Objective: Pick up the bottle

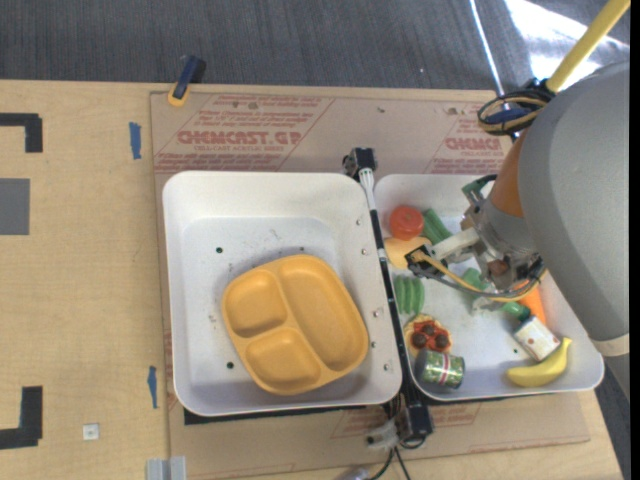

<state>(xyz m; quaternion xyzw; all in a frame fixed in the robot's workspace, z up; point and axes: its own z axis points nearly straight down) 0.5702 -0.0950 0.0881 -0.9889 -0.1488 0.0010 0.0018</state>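
In the right bin (pixel 585 353), a small white bottle-like item with a green top (pixel 533 336) lies near the right wall, just above a banana (pixel 540 366). My gripper (pixel 492 266) hangs low over the middle of this bin, up and to the left of the white item, with cables and the grey wrist covering much of it. The arm's bulk hides the bin's upper right part.
The right bin also holds a red round piece (pixel 405 220), green vegetable pieces (pixel 410 293), a red-and-yellow toy food (pixel 428 334), a green can (pixel 440 370) and an orange piece (pixel 536 303). A yellow divided plate (pixel 292 322) lies in the left bin (pixel 190 208).
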